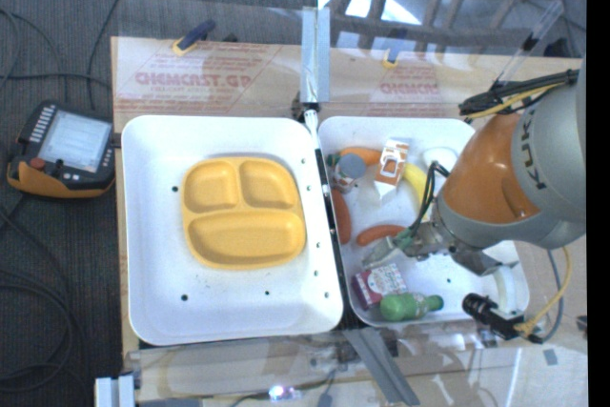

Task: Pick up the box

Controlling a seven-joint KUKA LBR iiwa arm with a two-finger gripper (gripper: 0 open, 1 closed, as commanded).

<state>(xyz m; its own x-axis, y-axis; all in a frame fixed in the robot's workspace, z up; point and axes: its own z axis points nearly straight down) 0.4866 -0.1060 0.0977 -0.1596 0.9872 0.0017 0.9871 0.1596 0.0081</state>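
Note:
A small white and orange box [394,159] stands at the back of the right bin [496,295], beside a yellow banana [416,178]. A dark red box-like packet [380,282] lies near the bin's front, just behind a green bottle [410,305]. My gripper [388,250] reaches in from the right and sits low over the bin's middle. It is just in front of a red sausage [378,233] and just behind the red packet. Nothing shows held in it. The arm's grey and orange body hides the right side of the bin.
The left bin [152,234] holds a yellow divided plate [244,211]. In the right bin there are also an orange carrot [340,215] along the left wall, a grey cup [349,168], another orange piece [363,153] and a white item [439,158].

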